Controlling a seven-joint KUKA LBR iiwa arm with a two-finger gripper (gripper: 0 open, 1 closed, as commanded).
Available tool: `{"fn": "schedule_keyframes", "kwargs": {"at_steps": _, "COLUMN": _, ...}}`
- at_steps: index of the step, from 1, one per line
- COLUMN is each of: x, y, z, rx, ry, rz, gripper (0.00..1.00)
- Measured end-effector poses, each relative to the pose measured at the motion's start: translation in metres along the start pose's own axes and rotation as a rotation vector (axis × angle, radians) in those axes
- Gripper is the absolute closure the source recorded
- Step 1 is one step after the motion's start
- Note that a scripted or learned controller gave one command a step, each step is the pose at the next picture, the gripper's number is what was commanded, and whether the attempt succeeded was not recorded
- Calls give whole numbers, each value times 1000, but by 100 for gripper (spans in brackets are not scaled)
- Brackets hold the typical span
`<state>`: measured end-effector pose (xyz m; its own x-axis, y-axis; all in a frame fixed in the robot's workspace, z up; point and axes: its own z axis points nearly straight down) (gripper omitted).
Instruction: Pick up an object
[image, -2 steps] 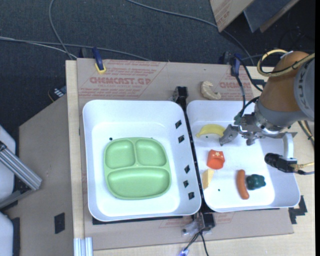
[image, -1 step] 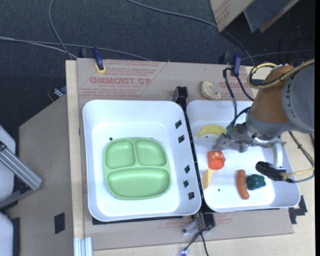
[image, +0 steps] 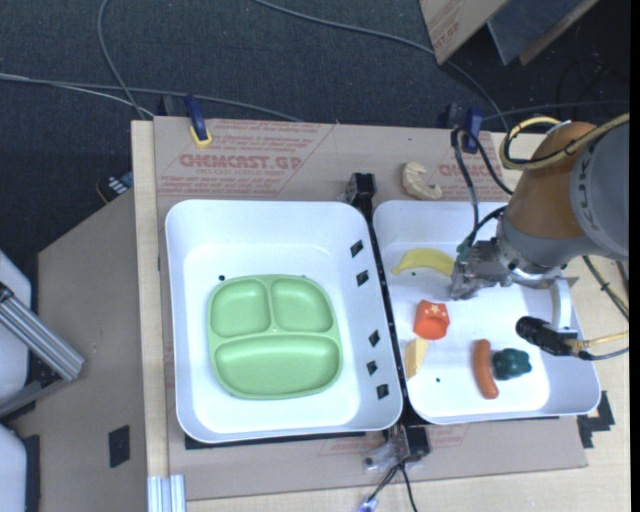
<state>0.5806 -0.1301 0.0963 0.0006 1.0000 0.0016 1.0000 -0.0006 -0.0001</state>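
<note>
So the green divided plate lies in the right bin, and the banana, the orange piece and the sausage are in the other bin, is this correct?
Not quite. The camera view shows the green divided plate in the left bin, not the right. The banana, the orange piece and the sausage lie in the other bin, the right bin, as you said.

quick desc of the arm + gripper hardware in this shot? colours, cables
Arm: bulky grey links with a wide orange band above the wrist. A yellow cable loops by the band. Gripper: small, grey metal, beneath a pale grey wrist housing.
</note>
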Motion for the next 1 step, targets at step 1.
{"fn": "schedule_keyframes", "kwargs": {"at_steps": 1, "x": -5, "y": -3, "z": -62, "rx": -7, "ry": -3, "rz": 0, "gripper": 100}}
